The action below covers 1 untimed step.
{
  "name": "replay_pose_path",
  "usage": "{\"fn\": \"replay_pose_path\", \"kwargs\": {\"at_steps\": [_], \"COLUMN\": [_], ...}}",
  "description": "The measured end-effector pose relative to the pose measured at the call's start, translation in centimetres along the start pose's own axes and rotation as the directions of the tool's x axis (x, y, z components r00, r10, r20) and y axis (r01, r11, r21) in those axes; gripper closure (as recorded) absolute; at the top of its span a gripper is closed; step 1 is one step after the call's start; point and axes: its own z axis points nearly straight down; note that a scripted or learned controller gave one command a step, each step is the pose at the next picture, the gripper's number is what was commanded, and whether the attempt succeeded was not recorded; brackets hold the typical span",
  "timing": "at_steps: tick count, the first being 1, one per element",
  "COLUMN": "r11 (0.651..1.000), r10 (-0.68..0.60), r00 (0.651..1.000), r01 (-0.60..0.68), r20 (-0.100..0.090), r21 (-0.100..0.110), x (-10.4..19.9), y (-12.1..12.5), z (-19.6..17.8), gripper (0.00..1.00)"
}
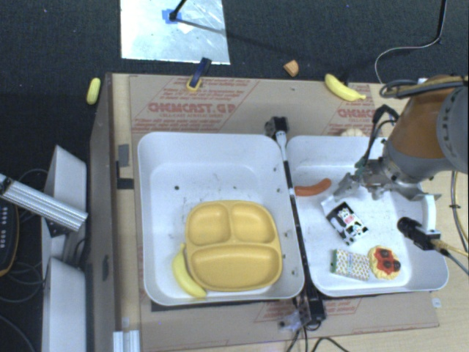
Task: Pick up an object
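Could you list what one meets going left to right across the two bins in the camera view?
Banana → yellow tray → sausage → black-and-white toy → patterned packet → pizza toy.

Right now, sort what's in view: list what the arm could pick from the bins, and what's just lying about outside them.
Pickable, in the bins:
yellow divided plate
banana beside the plate
sausage
black-and-white toy
patterned packet
pizza toy

Lying about, outside the bins:
banana on the bench's far edge
yellow piece on the floor
small brown piece
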Motion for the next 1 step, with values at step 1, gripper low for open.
{"fn": "replay_pose_path", "kwargs": {"at_steps": [1], "r11": [1.0], "r10": [0.0], "r00": [1.0], "r01": [0.0], "r20": [-0.001], "r21": [0.004], "x": [0.89], "y": [-3.51], "z": [1.58], "gripper": [0.0]}}
